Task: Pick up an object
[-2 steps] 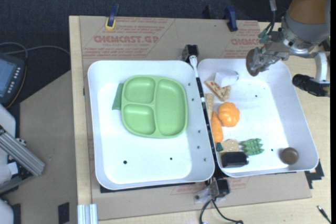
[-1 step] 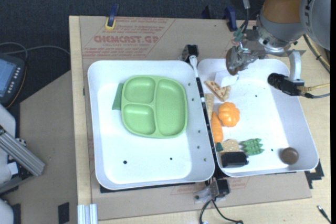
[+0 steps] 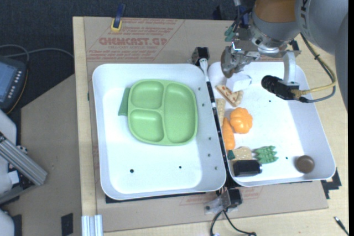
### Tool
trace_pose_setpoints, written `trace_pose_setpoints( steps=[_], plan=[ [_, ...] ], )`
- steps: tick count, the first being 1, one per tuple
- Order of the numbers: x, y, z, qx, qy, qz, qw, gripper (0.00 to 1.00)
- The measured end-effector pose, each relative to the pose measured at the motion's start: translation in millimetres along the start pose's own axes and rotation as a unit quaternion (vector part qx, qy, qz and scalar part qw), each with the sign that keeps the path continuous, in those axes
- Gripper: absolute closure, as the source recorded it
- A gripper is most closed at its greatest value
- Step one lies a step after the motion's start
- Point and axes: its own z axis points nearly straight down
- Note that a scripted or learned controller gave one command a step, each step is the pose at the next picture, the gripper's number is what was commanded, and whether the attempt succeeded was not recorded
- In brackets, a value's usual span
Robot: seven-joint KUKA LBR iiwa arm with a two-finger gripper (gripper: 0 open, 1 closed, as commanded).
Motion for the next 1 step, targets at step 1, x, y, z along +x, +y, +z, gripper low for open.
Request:
trace_pose_setpoints(
  steps=[1],
  plan=[
    [48.4, -11.3, 18.4, 0.002, -0.001, 0.001, 1.0000, 1.00]
  ],
)
